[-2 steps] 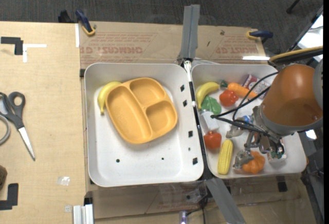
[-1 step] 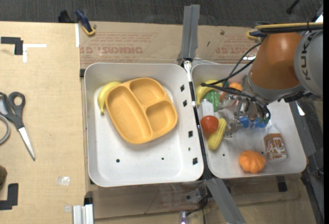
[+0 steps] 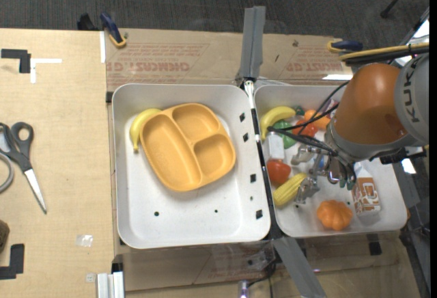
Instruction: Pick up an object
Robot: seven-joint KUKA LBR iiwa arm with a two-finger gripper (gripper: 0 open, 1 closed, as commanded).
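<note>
The gripper (image 3: 308, 188), whose opening I cannot tell, hovers in the right white bin (image 3: 382, 225) just beside a yellow plastic corn cob (image 3: 289, 188), probably light, stiff and slippery, best grasped across its middle.

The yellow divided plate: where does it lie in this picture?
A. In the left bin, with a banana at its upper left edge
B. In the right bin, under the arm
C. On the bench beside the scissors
A: the yellow divided plate lies in the left bin, and a banana curves along its upper left edge.
</note>
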